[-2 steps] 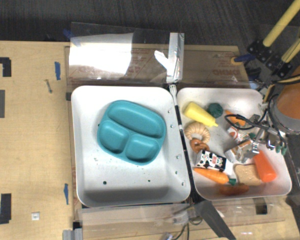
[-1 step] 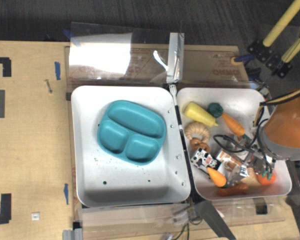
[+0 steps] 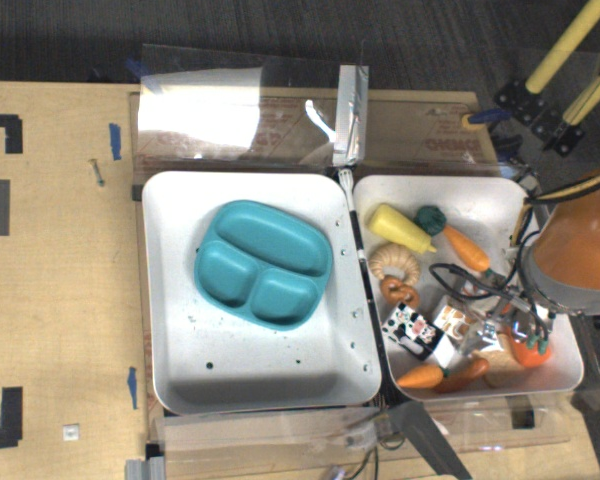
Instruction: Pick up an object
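Teal tray (image 3: 263, 262) in left bin (image 3: 170, 268)

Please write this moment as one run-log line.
arm: over right bin | claw: low among toys | grasp: unclear | teal tray: left bin

The tan table (image 3: 50, 298) carries two shallow white bins side by side: the left bin (image 3: 170, 298) toward nine o'clock, the right bin (image 3: 490, 193) touching it toward three o'clock.

Glossy teal plastic tray (image 3: 263, 262)
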You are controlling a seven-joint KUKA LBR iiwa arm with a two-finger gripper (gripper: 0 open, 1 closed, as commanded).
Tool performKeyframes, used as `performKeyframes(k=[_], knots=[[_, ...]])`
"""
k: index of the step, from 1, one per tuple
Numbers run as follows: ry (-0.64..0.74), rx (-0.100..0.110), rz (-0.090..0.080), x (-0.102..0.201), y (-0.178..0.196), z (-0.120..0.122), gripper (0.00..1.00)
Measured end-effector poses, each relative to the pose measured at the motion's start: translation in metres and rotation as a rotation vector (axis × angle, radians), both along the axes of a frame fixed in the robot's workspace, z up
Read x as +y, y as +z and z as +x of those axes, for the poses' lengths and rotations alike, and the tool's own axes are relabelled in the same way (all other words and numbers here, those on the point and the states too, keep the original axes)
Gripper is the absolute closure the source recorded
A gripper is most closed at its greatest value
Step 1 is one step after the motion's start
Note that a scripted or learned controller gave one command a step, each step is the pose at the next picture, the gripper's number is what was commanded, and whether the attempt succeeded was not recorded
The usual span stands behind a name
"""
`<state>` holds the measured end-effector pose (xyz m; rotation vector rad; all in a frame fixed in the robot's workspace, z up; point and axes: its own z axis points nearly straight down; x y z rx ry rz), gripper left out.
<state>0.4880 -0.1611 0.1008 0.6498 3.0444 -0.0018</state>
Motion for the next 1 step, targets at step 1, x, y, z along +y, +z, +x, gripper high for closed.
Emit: performKeyframes(k=[1], knots=[[0.021,0.013,0.004,0.01,0.1605,0.0631,1.0]])
